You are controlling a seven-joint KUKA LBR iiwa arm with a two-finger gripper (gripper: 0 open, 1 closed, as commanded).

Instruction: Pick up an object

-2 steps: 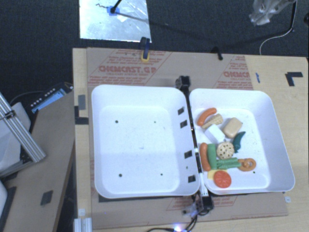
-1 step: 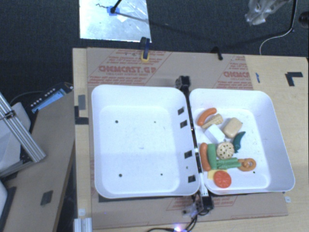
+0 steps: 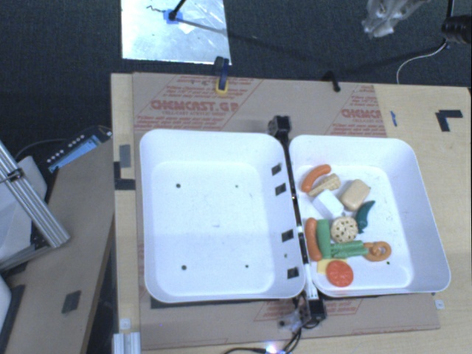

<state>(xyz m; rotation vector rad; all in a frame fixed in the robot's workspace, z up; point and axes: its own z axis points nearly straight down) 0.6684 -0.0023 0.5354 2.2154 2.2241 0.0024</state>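
Note:
The right white bin [image 3: 413, 198] holds several toy foods in a cluster on its left side. Among them are an orange sausage [image 3: 317, 175], a tan bread piece [image 3: 355, 193], a white block [image 3: 328, 203], a teal piece [image 3: 365, 214], a round cookie [image 3: 344, 229], a green piece [image 3: 343, 248], a pretzel [image 3: 378, 251] and a red tomato slice [image 3: 339, 273]. My gripper [image 3: 381, 22] hangs high at the top right, beyond the bench's far edge and well apart from the bin. Nothing can be seen in it.
The left white bin [image 3: 214, 212] lies beside the right one, joined by a black clamp strip [image 3: 295, 212]. A foil sheet [image 3: 173, 21] lies at the back left, with a yellow clip [image 3: 221, 76] at the bench edge. A metal rail [image 3: 29, 205] slants at the far left.

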